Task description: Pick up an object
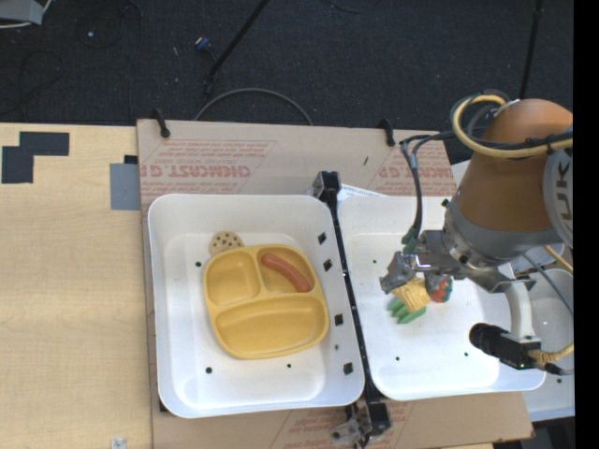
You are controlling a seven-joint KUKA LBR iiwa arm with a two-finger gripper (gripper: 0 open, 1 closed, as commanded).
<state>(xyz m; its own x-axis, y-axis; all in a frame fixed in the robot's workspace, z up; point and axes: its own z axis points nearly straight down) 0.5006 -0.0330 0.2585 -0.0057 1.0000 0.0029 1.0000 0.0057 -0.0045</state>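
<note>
Your end effector [404, 274] hovers over the toy corn [410, 299]; its grip state is unreadable, so expect slipping.

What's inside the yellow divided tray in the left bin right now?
The yellow tray holds a sausage in its upper right compartment; its other two compartments show bare yellow. A cookie lies just outside its upper left rim, on the left bin. Nothing covers the tray.

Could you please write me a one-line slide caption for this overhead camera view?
Arm's tool over toy corn in the right bin; yellow divided tray with sausage in the left bin.
</note>
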